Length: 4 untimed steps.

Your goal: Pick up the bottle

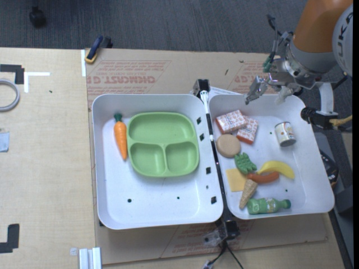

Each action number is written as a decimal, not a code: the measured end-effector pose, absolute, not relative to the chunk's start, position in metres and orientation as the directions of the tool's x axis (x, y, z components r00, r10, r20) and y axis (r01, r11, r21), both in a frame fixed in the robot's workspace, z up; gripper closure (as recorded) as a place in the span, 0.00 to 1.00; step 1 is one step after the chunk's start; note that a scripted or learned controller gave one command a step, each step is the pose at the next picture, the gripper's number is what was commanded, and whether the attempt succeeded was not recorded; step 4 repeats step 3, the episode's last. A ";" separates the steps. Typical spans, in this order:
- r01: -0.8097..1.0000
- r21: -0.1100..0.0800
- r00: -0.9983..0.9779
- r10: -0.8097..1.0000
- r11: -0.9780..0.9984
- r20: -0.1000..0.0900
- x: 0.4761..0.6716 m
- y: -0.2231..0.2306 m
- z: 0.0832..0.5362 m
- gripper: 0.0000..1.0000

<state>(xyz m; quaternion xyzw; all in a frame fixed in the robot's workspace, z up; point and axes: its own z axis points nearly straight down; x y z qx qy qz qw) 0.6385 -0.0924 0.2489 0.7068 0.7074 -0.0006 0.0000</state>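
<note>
Nearest us, the green bottle (pixel 268 205) lies on its side against the right bin's (pixel 314 167) front wall, its base touching the ice-cream cone (pixel 247 193). Our gripper (pixel 268 90) hangs released over the far rim, holding nothing. We judge the wall could block a finger or the cone get nudged; open floor lies rightward

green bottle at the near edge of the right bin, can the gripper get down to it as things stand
Probably yes. The green bottle lies on its side with nothing on top of it. An ice cream cone touches its cap end, so the label end looks freer. The gripper hangs above the bin's far rim.
</note>
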 end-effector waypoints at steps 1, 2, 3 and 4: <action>1.000 -0.001 -0.003 1.000 0.003 -0.002 0.639 -0.093 0.258 1.00; 0.991 -0.001 -0.137 0.991 0.137 0.000 0.552 -0.037 0.198 1.00; 0.965 -0.001 -0.263 0.965 0.263 0.000 0.495 0.024 0.205 1.00; 0.965 -0.001 -0.263 0.965 0.263 0.000 0.495 0.024 0.205 1.00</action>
